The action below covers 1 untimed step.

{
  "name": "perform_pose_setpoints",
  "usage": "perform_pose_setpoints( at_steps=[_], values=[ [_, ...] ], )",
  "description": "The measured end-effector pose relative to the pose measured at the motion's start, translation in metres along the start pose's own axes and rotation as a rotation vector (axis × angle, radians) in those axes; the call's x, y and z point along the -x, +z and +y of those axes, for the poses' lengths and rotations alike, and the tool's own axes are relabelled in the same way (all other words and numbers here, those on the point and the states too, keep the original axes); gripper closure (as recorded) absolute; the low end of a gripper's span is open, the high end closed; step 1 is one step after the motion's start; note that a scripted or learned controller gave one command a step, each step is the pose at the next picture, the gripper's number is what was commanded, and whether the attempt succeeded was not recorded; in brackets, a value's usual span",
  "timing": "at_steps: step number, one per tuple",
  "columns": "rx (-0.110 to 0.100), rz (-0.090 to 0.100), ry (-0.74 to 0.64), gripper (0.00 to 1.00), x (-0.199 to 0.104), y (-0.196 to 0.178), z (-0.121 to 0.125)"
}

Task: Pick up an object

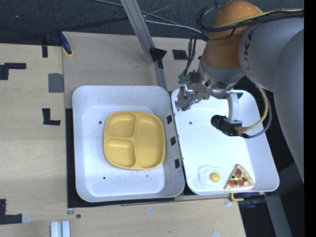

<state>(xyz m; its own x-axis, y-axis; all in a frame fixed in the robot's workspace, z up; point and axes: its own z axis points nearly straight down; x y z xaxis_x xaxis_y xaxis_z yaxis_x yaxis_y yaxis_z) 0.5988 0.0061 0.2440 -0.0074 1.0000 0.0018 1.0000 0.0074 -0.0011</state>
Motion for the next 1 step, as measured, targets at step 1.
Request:
perform_pose_setpoints(
  at_steps=[1],
  values=[
    [0.000,-0.001,0.000,1.00,-0.0609,0.0018,0.0057]
  ],
)
